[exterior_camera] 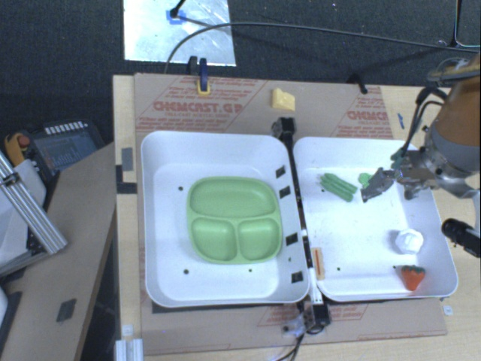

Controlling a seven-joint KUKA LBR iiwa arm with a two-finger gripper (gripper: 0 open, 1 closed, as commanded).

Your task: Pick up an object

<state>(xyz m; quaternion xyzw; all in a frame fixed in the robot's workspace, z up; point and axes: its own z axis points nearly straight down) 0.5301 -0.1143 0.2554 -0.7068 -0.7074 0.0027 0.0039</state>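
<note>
Cardboard sheet under everything, dark carpet behind it, and two white bins sitting side by side on top, so that's the setup I'm working over. I'll use the right bin [353, 288] as my reference since all the candidates are in it. Left of it, the other bin [161, 201] just has a green divided plate [231, 219] in the middle, not something I'm going after. Inside the right bin: a green stick-shaped piece [337, 186] in the upper-left part, a small green bit [364, 178] just beside it, a white lump [409, 240] toward the right wall, and an orange carrot-looking thing [412, 277] in the lower-right corner. My gripper [378, 183] hangs over the upper middle of that bin, just right of the small green bit, and honestly I can't tell from this angle whether it's apart or together, the tip is a dark blur. Nothing visibly sits between the tips, so I wouldn't claim a grab. As far as progress goes, I'd say the reach is done and the actual pick isn't: every object looks like it's lying on the bin floor. What's left, I reckon, is closing on the green stuff and lifting.
</note>
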